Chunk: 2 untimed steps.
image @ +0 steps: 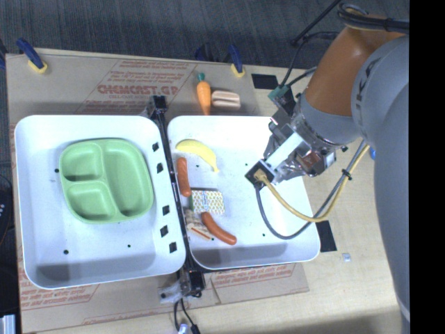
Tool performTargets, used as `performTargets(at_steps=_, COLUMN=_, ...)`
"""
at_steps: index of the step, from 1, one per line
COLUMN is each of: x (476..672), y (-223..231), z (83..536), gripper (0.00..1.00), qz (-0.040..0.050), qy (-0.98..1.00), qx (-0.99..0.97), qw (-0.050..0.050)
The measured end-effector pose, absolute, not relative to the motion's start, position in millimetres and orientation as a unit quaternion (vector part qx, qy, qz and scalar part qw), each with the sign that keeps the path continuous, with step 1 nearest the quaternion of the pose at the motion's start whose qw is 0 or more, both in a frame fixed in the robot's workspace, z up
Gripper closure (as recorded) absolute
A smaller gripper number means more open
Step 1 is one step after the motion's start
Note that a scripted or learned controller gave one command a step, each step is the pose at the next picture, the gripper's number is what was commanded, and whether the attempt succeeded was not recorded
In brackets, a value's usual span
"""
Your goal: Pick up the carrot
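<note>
Where the right bin (243,256) meets its near rim, a sausage (219,229) lies beside a patterned packet (207,202). Deeper in that bin rest a second sausage (183,176) and a banana (197,152). Over the bin's right part hangs the arm (334,96); whether its jaws are parted or closed cannot be told. Beyond the bin's far rim, on cardboard (139,82), the carrot (203,96) lies just beside a pink-and-brown block (226,100).

Gripper (306,160) over right bin (236,127); banana (197,152), sausage (183,176) lie left of it. Carrot (202,96) up-left, outside both bins. Plate (106,179) farther left, in left bin (35,207).
</note>
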State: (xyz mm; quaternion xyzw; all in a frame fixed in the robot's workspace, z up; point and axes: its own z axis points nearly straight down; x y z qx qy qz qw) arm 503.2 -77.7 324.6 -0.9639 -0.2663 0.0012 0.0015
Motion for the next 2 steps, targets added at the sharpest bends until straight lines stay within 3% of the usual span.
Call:
performTargets(at_steps=1, x=476.5, y=-133.2, z=349.9, gripper=1.0, qz=0.0008, qy=-0.275, qx=-0.962, qw=0.001)
performTargets(at_steps=2, x=475.8, y=-58.5, z=247.9, gripper=1.0, qz=0.0026, qy=-0.252, qx=-0.968, qw=0.002)
